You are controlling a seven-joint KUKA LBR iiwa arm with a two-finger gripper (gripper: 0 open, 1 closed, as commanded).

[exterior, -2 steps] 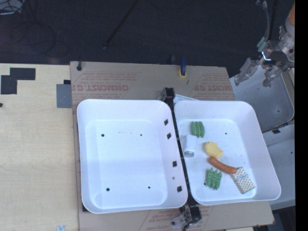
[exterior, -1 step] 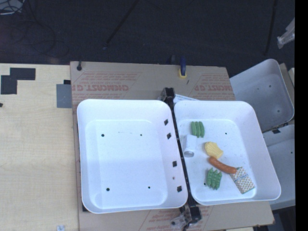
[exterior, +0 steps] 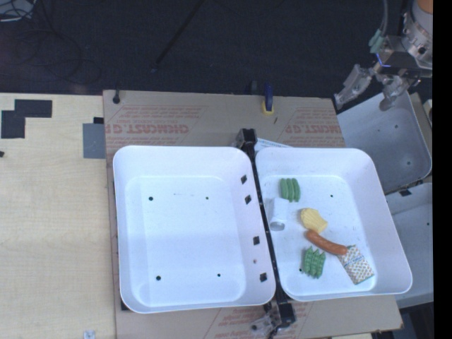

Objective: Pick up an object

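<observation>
I see the gripper (exterior: 373, 89) up at the top right, well clear of both bins, with its two fingers spread apart and nothing between them. The things to pick all lie in the right bin (exterior: 385, 210): a green pea pod (exterior: 289, 189) near the top, a yellow corn piece (exterior: 313, 220), a sausage (exterior: 327, 243), another green pod (exterior: 313, 261) and a patterned packet (exterior: 357, 264). The left bin (exterior: 127, 210) sits just beside it.

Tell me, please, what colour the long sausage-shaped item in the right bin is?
Orange-red, seen best in the camera view: the sausage lies between the yellow piece and patterned block.
</observation>
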